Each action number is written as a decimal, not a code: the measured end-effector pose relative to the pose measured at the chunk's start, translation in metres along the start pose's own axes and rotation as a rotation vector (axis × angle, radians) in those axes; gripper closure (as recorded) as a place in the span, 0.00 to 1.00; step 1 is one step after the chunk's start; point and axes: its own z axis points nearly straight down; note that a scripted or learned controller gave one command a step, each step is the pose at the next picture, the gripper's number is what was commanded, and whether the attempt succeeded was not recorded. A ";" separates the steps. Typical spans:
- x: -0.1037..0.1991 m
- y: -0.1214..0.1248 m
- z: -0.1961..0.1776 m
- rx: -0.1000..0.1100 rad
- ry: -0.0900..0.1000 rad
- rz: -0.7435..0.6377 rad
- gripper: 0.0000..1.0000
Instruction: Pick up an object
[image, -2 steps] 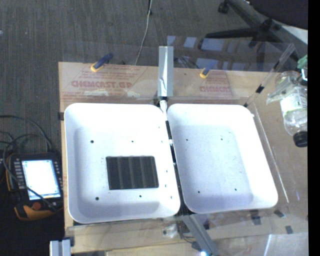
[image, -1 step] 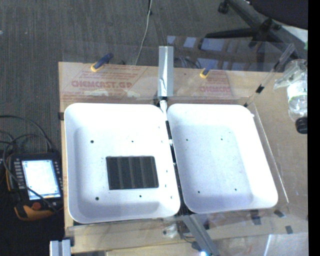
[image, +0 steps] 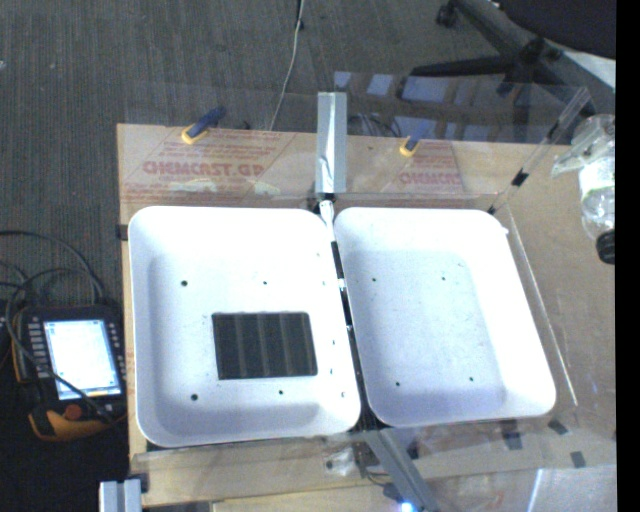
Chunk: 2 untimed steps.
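From the overhead camera, a dark ribbed rectangular object lies flat on the floor of the left bin, toward its near side and just left of the right bin. The gripper's state cannot be told.

Dark ribbed rectangular object flat in left bin, right bin beside it

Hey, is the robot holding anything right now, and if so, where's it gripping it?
It cannot be told from this view. The dark ribbed rectangular block lies flat on the floor of the left bin, with nothing touching it.
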 end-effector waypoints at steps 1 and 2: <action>0.061 -0.001 0.011 0.002 0.005 0.554 1.00; 0.060 -0.001 0.011 0.002 0.005 0.555 0.00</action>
